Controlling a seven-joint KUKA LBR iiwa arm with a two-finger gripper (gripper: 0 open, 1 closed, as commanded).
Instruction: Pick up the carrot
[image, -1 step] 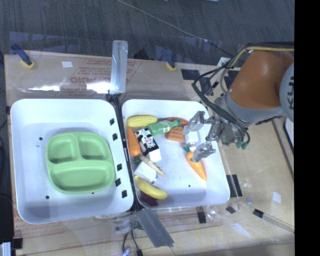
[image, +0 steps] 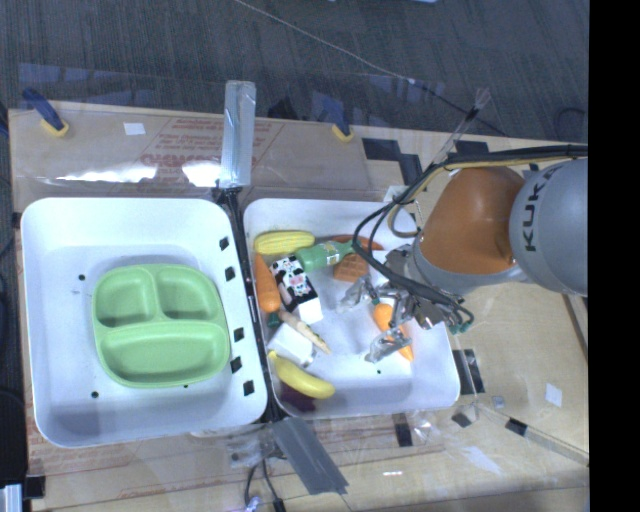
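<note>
I see the metal two-finger gripper (image: 385, 322) in the right white plastic bin (image: 430, 385), fingers closed around a small orange carrot (image: 384, 316).

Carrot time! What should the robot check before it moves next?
1. Carrot found: ok. The carrot lies along the left wall of the right bin.
2. Gripper above carrot: not ok. The gripper is over the bin's right part, apart from it.
3. Gripper holding nothing: cannot tell. An orange piece sits right at it.
4. Room around carrot: not ok. The cow-print carton lies close beside it.
5. Green plate out of the way: ok, in the left bin.
</note>
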